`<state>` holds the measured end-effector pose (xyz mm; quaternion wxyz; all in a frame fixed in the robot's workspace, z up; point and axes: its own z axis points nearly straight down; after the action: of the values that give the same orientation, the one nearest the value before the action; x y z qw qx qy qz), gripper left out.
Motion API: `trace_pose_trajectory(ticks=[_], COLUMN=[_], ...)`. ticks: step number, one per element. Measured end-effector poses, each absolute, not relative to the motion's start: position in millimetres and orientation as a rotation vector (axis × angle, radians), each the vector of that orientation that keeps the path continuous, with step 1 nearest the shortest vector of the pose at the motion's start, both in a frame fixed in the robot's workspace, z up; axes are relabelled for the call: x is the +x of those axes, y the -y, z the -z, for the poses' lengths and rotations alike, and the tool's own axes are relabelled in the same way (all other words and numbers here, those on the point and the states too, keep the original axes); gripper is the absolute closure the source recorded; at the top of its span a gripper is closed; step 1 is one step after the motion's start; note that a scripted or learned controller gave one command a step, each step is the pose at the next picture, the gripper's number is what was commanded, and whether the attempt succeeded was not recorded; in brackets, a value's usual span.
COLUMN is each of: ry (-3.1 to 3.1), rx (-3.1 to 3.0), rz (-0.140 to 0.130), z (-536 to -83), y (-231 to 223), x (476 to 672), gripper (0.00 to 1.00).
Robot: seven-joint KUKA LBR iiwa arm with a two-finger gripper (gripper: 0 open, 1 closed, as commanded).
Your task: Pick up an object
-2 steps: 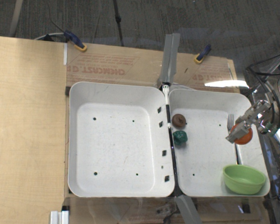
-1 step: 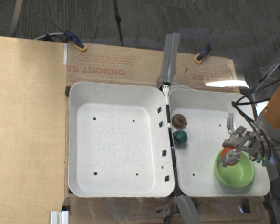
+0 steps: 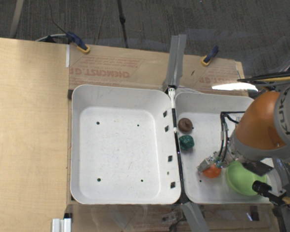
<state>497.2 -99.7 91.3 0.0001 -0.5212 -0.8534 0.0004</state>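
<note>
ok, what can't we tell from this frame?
- Gripper in the camera view: too small and blurred to tell its finger state, or whether it grips the orange object.
- Light green object: partly covered by the arm.
- Brown object, dark green object: too small to identify.

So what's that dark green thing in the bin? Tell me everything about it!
The green thing is a small, dark teal-green lump, roundish but a bit blocky, with a dull surface. It lies on the floor of the right bin, close to the wall beside the left bin. A small brown round thing sits just behind it, very close; whether they touch is unclear. The gripper is off to its right, near an orange thing, not touching it.
</note>
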Motion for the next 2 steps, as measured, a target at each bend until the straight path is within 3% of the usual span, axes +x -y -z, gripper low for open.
trace_pose_trajectory(ticks=[1,2], ry=[2.564,2.956], rx=[-1.821,-1.061], rz=[-0.002,-0.001], z=[-313.0,-194.0], y=[107.1,47.3], x=[480.5,478.0], gripper=[1.0,1.0])
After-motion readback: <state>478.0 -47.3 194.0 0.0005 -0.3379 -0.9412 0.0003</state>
